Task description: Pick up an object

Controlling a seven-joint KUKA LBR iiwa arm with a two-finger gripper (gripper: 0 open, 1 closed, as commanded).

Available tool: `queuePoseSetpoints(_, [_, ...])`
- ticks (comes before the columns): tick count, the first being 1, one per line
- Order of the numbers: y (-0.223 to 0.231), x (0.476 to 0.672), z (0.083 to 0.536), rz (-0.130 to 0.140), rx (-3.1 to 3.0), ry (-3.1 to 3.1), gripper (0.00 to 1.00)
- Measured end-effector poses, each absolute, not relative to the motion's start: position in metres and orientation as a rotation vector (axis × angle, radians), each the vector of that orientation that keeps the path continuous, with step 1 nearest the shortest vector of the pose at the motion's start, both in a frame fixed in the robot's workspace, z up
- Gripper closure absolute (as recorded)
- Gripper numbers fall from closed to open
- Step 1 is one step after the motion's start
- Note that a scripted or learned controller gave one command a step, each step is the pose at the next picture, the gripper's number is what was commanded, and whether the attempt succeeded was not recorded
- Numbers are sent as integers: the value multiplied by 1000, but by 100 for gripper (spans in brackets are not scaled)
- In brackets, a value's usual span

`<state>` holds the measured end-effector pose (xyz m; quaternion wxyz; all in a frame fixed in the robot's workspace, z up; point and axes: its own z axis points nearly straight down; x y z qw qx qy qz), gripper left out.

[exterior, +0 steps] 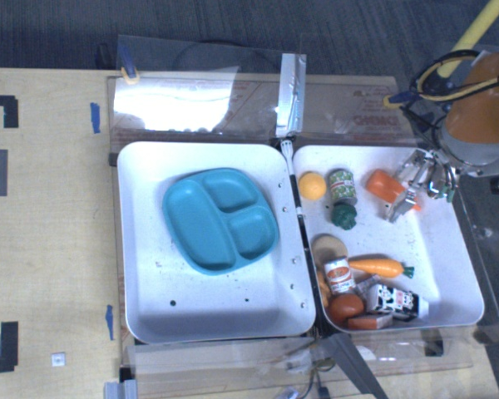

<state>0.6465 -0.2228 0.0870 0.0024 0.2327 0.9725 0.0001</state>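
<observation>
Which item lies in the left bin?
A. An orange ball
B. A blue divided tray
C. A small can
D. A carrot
B: the blue divided tray lies by itself in the left bin, while the carrot, small can and orange ball all lie in the right bin.

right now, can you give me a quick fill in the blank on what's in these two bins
1. The blue tray lies in the ___ bin.
2. The carrot lies in the ___ bin.
3. The yellow ball sits just left of a ___.
4. The gripper hovers beside an ___ block.

Missing words: left; right; can; orange
</observation>
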Motion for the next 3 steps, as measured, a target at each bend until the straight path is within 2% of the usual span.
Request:
queuePoseSetpoints(1, [-222,650,101,2,729,3039,100])
queuePoseSetpoints(2, [-138,633,215,5,770,3025,100])
queuePoseSetpoints(3, [-138,634,224,5,771,3020,100])
